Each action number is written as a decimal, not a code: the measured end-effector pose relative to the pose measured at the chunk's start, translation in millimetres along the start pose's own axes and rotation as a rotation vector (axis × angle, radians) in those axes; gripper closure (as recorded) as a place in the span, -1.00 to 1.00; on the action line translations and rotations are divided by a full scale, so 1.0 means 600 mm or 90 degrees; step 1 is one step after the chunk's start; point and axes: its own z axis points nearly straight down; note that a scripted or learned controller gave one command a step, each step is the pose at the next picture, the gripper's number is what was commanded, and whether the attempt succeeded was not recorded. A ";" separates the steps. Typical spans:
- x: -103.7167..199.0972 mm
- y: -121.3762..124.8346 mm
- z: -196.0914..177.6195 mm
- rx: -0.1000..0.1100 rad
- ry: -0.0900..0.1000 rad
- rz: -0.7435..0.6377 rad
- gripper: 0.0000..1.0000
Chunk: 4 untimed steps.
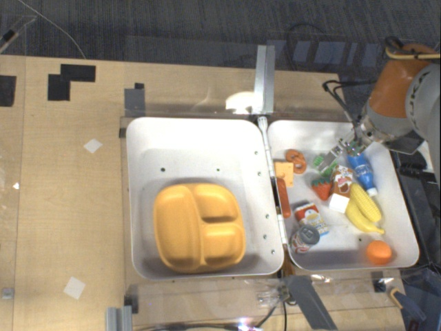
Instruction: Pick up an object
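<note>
The hand (pixel 348 145) hangs low over the back of the right bin (pixel 406 205), reached in from the right under the grey arm with its orange band (pixel 389 92); whether it is clenched or released cannot be told from this slant, and nothing can be seen grasped in it.

The likeliest thing to take is the blue bottle (pixel 362 172), which lies just in front of the hand and a little to its right, nearly touching; its long axis runs from the back of the bin toward the front right, so a grip would best close across that axis. Just left of the hand lies a small green item (pixel 324 161), too small to name further.

The bottle looks smooth, hard plastic, rounded, so it may roll or slip; against its front end lies a yellow banana (pixel 364 209), curved and matte, with an orange ball-shaped fruit (pixel 379 252) near the front corner. Left of these are a strawberry-like toy (pixel 322 187), a brown pretzel-shaped piece (pixel 296 159), a red-and-white packet (pixel 342 180) and a small can with a dark lid (pixel 305 234); the crowding leaves little room beside the bottle.

The left bin (pixel 145 143) on the wooden desk (pixel 62 205) holds a yellow divided tray (pixel 198 225), glossy moulded plastic, well apart from the hand.
</note>
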 end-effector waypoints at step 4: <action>0.008 -0.077 -0.023 -0.004 -0.003 0.399 1.00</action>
